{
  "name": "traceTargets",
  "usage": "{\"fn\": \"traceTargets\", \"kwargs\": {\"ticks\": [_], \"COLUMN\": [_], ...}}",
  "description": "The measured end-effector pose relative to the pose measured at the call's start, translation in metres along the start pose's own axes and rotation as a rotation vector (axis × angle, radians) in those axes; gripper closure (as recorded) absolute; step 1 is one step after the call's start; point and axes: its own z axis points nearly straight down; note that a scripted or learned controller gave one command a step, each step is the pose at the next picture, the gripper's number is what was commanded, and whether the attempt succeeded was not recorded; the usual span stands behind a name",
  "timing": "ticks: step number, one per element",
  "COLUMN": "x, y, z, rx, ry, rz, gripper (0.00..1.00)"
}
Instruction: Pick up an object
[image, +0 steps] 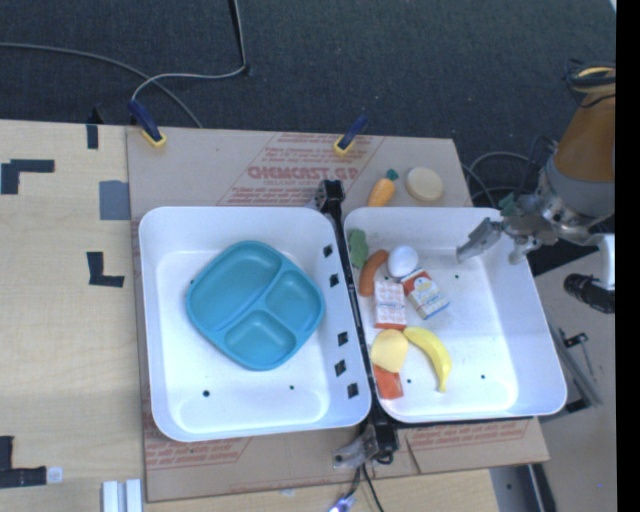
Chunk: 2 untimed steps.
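- The gripper (497, 240) hangs over the right bin's (500, 330) upper right part, its 2 fingers spread apart with nothing between them.
- In that bin's left half lie a banana (432, 354), a lemon (390, 350), 2 small cartons (408, 297), a white ball (402, 261) and a sausage (372, 271).
- The left bin (170, 300) holds a blue divided plate (256, 304).
- A toy carrot (382, 189) and a round biscuit (424, 184) lie on the cardboard behind the bins.

Place: we see a robotics lab bench.
Evidence: cardboard sheet (300, 170) clamped under two white bins (165, 300), left of the gripper (497, 236); loose cables (150, 70); tape marks (100, 268) farther left.
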Motion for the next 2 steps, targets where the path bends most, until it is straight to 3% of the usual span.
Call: {"fn": "traceTargets", "kwargs": {"ticks": [1,2], "x": [0.045,0.064], "y": [-0.002,0.050], "z": [0.121,0.121], "rx": [-0.004,-0.006], "ry": [0.001,-0.001], "rz": [-0.001,-0.001], "gripper": [0.00,0.00]}}
